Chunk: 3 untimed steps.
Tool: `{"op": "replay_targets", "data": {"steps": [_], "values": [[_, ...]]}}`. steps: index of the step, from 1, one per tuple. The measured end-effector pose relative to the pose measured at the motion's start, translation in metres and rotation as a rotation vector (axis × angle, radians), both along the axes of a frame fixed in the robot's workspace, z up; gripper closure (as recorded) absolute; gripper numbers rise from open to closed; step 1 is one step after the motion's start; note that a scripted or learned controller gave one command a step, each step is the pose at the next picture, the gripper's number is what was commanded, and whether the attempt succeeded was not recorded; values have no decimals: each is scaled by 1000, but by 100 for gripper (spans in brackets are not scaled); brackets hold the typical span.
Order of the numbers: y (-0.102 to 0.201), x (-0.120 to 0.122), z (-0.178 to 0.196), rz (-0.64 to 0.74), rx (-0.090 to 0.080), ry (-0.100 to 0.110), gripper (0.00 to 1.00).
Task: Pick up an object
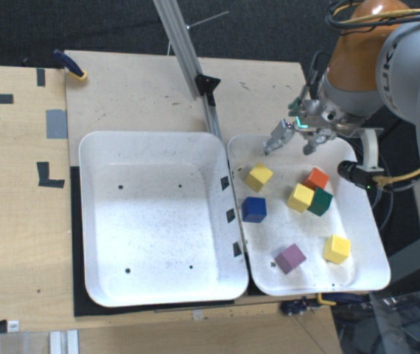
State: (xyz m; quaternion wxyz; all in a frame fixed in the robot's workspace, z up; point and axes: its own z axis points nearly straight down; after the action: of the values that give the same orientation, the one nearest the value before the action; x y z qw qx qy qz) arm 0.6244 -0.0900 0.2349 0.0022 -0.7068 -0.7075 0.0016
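6 small cubes lie in the right bin, and none of them has been lifted, so the whole pick is judged still to be done. The gripper hangs over the far edge of that bin, its 2 fingers spread apart with nothing between them; the left finger points toward the far left corner of the bin, the right finger sits toward the middle of the far edge. Nearest to it is a yellow cube by the left wall, with a blue cube just nearer the front along the same wall. Toward the right wall, an orange cube, a second yellow cube and a green cube stand clustered and touching one another. A purple cube rests near the front edge, and a third yellow cube near the front right corner, apart from the rest. The left bin carries only dark speckling on its floor. What remains, by this onlooker's estimate: choosing 1 cube, descending over it, closing on it and raising it; the isolated cubes look easier than the cluster of 3. No brand, label or legible writing can be made out on the cubes, the bins or the arm.
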Motion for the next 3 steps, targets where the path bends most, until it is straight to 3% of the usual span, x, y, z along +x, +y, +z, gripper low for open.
{"op": "replay_targets", "data": {"steps": [1, 3], "values": [[0, 1, 2, 1, -1, -4, 0], [-6, 9, -93, 0, -2, 1, 0]]}}
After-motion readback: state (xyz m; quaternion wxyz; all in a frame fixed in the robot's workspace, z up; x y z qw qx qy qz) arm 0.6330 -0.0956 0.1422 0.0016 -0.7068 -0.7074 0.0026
